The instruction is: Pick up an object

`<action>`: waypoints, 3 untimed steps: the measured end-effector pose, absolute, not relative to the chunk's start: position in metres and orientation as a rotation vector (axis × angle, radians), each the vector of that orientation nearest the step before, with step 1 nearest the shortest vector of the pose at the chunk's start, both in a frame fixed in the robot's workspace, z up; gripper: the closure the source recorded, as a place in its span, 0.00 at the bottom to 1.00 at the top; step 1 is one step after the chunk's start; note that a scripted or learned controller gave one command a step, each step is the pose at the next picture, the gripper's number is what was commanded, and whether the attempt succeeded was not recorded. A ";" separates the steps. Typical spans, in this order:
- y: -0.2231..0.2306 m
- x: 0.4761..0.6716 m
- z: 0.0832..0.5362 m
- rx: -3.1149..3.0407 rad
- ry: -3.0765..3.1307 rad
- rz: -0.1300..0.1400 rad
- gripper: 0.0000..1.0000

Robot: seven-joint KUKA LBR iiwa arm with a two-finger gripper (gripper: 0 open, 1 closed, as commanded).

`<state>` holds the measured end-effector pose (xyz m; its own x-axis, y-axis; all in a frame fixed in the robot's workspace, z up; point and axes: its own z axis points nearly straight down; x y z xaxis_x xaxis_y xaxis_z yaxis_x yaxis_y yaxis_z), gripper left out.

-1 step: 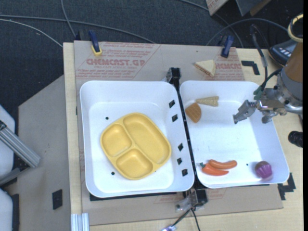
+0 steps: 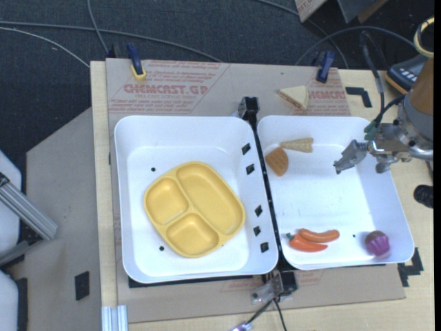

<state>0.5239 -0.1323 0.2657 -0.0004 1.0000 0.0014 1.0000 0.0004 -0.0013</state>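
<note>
at the far left we see the left bin, and in it a yellow divided tray lying flat, turned at a slant. it sits near the middle of that bin, well apart from the arm, so we judge it is no target for now.

crossing the black divider we come to the right bin, where the small things lie scattered. near its upper left corner rests a round brown bun, and just beside it, a little higher, a pale wedge. outside the bins, on the board above, lies a sandwich piece. along the bin's lower edge we find an orange sausage touching a red pepper, and farther right a purple onion in the corner.

at the right the gripper hangs over the upper part of the bin, nothing held. we cannot tell how its fingers stand.

we judge the pick has not yet begun; the wedge and bun lie nearest, to the gripper's left.
</note>
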 end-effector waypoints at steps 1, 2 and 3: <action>-0.123 0.522 0.206 -2.216 -2.216 0.005 0.00; -0.129 0.518 0.145 -2.217 -2.214 0.007 0.00; -0.125 0.515 0.082 -2.218 -2.216 0.004 0.00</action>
